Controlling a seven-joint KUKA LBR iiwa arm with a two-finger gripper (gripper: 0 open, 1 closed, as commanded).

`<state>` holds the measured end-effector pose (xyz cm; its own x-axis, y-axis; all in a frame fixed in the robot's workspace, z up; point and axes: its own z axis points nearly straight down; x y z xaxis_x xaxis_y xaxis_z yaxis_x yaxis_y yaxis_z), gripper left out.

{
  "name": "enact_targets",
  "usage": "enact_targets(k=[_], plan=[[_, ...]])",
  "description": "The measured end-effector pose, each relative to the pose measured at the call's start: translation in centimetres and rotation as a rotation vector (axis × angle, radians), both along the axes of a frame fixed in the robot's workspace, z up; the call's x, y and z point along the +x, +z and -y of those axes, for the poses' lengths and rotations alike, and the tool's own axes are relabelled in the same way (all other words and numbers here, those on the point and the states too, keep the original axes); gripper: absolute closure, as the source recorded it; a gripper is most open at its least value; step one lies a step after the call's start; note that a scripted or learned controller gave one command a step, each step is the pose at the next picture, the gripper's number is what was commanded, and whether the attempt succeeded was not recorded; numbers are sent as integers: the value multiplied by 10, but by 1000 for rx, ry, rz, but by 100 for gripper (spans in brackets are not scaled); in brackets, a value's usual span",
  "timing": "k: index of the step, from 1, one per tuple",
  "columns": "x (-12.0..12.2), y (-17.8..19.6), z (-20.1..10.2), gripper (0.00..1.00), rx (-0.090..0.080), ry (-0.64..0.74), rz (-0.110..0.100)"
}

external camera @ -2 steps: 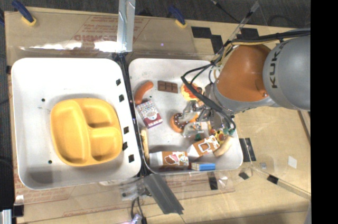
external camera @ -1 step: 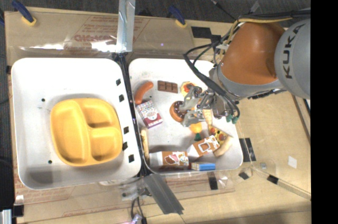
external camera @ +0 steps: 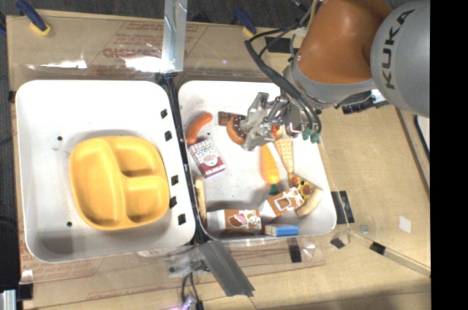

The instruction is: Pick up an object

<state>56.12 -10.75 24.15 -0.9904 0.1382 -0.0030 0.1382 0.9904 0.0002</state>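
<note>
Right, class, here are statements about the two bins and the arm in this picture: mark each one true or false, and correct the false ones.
1. The yellow divided tray lies in the left bin. True.
2. The gripper hangs above the left bin. False: it is above the right bin, near its far side.
3. The sausage lies near the wall between the bins. True.
4. The small carton sits on the yellow divided tray. False: it lies in the right bin, just below the sausage.
5. The arm comes in from the right. True.
</note>
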Motion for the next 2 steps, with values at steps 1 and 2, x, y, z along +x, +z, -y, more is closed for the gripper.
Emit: enact_targets(k=[1,2], plan=[[85,29,-15,100,0,-222,0],[24,-2,-56,100,0,-357,-6]])
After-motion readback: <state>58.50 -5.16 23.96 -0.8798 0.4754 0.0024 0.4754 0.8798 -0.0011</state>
